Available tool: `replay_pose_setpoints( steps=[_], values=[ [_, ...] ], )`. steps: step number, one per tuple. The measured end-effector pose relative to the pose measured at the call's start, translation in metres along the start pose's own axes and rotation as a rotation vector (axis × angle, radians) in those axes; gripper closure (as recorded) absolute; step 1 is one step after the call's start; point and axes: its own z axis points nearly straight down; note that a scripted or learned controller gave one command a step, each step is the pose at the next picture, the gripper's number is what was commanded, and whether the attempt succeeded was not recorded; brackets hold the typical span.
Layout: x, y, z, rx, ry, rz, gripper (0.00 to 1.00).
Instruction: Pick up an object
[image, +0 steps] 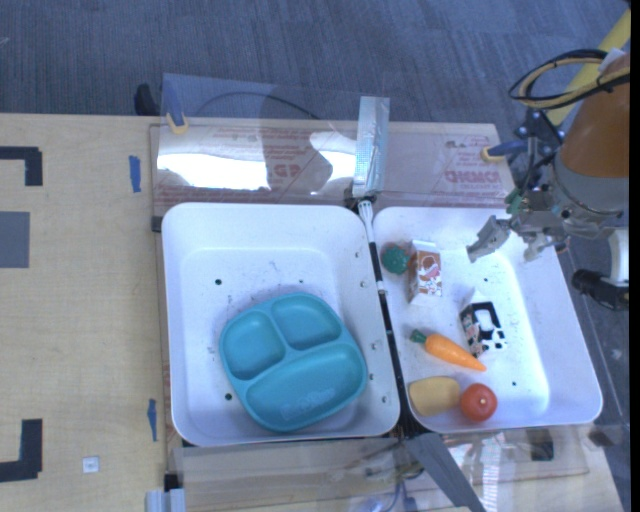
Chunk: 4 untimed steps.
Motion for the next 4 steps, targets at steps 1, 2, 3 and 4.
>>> replay_pose_setpoints(
  steps=[1,2,3,4],
  values=[
    [-0.008,-0.041,0.116,-0.010,-0.003,-0.068,0.00],
    [-0.008,-0.039,0.109,-0.013,-0.003,-0.068,1.00],
    [0.083,-0.024,0.014,-0.016,0.001,-0.012,1.00],
    [0.045,0.012,0.015,-0.008,-0.005,-0.127,1.00]
  ],
)
